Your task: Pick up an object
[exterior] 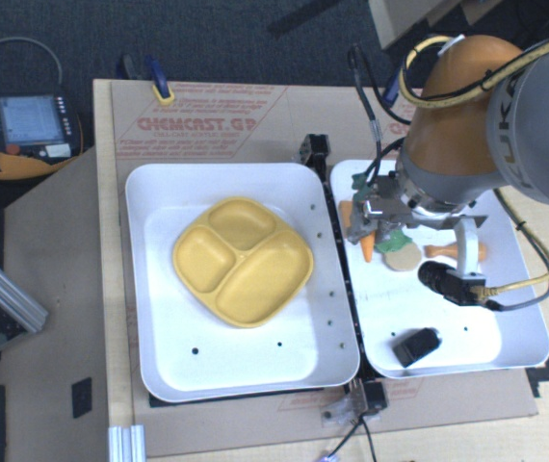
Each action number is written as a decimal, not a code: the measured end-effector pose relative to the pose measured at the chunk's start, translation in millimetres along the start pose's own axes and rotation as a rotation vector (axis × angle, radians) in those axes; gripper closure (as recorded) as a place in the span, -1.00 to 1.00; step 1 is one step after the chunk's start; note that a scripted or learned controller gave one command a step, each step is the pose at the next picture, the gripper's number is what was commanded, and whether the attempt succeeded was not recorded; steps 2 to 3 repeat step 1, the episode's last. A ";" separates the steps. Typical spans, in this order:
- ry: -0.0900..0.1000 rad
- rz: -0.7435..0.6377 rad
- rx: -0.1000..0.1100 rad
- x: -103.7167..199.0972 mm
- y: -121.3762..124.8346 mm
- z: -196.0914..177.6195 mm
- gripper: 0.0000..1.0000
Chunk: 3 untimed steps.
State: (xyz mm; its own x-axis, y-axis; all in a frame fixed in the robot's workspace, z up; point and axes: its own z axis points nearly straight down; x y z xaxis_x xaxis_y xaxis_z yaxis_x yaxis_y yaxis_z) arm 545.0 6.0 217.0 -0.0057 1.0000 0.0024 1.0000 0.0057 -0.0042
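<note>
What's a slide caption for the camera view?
Arm over right bin of small items; yellow divided plate in left bin.

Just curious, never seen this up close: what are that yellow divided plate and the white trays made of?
Yellow divided plate: probably moulded plastic, smooth, with a soft sheen on its rounded compartment ridges. White trays: likely thin formed plastic, glossy, with rounded corners and raised rims.

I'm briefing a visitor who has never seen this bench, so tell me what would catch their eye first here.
The yellow divided plate stands out first, lying alone in the middle of the left bin. Next comes the grey arm with its orange band, reaching in from the right over the right bin, its gripper low above a cluster of small items, among them an orange carrot-like piece. A black block lies apart near that bin's front edge.
</note>
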 end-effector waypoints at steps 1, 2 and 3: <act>0.000 0.000 -0.001 52.1 -19.4 -12.7 1.00; 0.000 0.000 -0.001 52.1 -19.4 -12.7 1.00; 0.000 0.000 -0.001 52.1 -19.4 -12.7 1.00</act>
